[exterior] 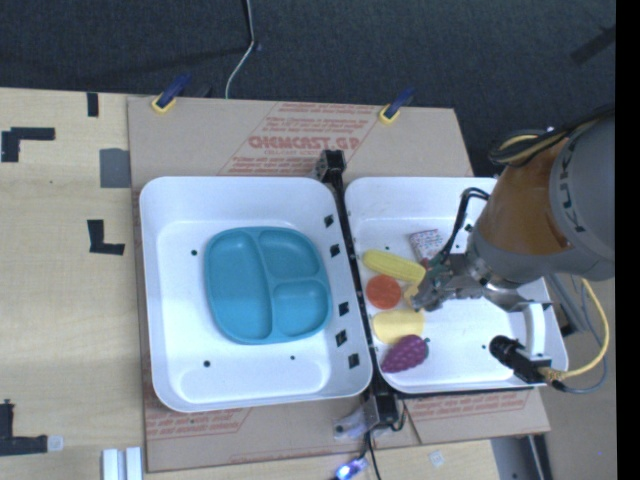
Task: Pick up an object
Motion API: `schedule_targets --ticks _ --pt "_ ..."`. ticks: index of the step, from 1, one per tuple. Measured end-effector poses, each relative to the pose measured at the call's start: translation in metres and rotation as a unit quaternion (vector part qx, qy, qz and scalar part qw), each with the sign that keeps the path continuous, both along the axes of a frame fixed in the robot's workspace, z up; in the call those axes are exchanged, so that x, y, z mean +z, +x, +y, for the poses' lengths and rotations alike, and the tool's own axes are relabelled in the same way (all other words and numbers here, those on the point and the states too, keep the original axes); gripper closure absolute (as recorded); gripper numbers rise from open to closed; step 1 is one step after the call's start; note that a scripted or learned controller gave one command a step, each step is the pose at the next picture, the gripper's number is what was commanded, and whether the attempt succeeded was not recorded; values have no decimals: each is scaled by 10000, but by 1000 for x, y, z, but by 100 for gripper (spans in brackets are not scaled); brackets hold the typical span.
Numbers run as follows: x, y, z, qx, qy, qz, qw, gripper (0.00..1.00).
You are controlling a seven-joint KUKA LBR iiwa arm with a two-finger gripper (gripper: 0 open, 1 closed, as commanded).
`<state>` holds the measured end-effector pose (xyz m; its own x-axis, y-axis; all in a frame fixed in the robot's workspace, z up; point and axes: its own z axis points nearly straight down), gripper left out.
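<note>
The right bin (455, 368) holds a yellow corn cob (392, 265), an orange round fruit (383, 291), a pale yellow block (396, 325), a purple grape bunch (404, 353) and a small printed packet (425, 240). My gripper (430, 290) hangs low over the left half of this bin, just right of the orange fruit and the corn cob's end. Nothing shows between its tips.
A blue divided plate (268, 283) lies in the left bin (170, 368). A black divider (345, 268) runs between the two bins. The right part of the right bin is under the arm (545, 218).
</note>
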<state>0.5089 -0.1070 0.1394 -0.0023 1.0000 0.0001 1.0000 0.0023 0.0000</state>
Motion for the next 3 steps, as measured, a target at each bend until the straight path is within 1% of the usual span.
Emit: schedule_targets --ticks 1,2,3 --pt "42 5 3 0 -2 -3 10000 100" --pt "70 7 3 -2 -2 1 10000 100" --pt "60 12 59 22 9 23 10000 100"
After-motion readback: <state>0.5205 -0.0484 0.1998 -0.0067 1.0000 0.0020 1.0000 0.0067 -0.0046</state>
